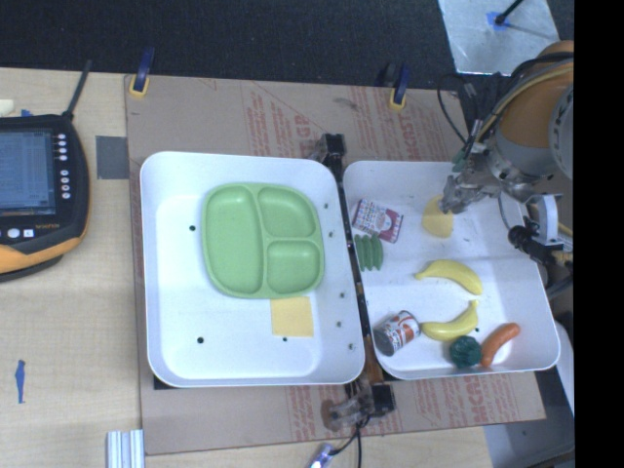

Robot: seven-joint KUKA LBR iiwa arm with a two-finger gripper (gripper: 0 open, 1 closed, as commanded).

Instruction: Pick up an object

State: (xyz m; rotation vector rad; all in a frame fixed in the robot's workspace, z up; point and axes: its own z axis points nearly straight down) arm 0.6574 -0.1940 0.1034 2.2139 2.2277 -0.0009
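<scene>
On the table (pixel 78 359) two white bins sat side by side; the hand (pixel 456 201) hovered in the right bin (pixel 526 291), just beside a yellow block (pixel 439 224); its grip could not be told.

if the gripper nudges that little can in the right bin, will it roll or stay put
The can lies on its side, so it would probably roll. Its round wall looks smooth, likely slippery to pinch. The nearby banana might stop it.
</scene>
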